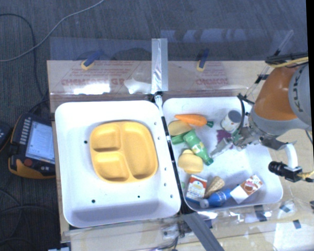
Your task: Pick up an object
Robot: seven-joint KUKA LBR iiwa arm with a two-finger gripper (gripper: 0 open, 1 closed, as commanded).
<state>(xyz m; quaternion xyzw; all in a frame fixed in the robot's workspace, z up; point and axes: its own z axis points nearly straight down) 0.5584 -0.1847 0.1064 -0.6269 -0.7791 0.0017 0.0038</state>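
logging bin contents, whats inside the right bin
The right bin holds a carrot, a green bottle, yellow fruit pieces, a red carton, a blue bottle and another carton. The arm covers the bin's upper right corner.

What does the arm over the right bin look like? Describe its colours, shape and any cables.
The arm has a rounded orange band above a grey wrist. Thin dark cables run along it, and a slim dark metal gripper sticks out from the wrist.
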